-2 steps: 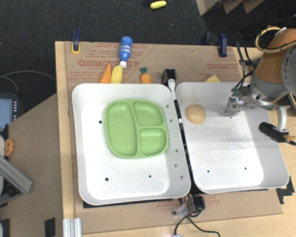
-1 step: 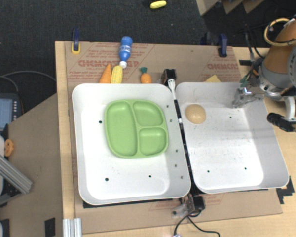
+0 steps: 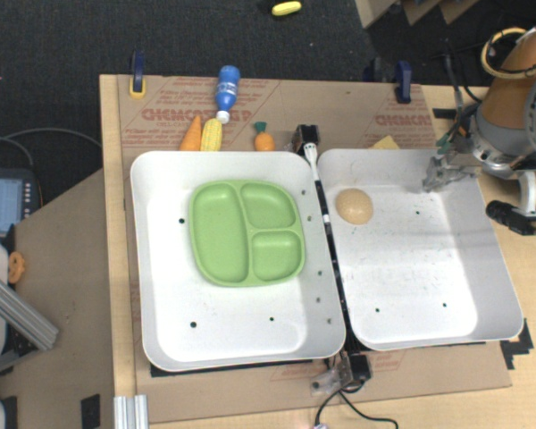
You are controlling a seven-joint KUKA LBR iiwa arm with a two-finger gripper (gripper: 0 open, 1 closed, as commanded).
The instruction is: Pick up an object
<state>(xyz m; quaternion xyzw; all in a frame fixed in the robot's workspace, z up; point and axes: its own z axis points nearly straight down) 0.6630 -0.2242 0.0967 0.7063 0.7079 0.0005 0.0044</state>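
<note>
A tan round object (image 3: 354,206), like a bread roll, lies in the right bin (image 3: 429,275) near its upper left corner. My gripper (image 3: 436,174) hangs over the upper right part of that bin, about a hand's width to the right of the roll and apart from it. I see nothing held in it. The grey arm with its orange band (image 3: 516,56) comes in from the right edge.
The left bin (image 3: 165,266) holds a green divided plate (image 3: 247,231). Behind the bins on the board lie a blue bottle (image 3: 226,92), a corn cob (image 3: 212,134), two small carrots (image 3: 191,135) and a black part (image 3: 305,137).
</note>
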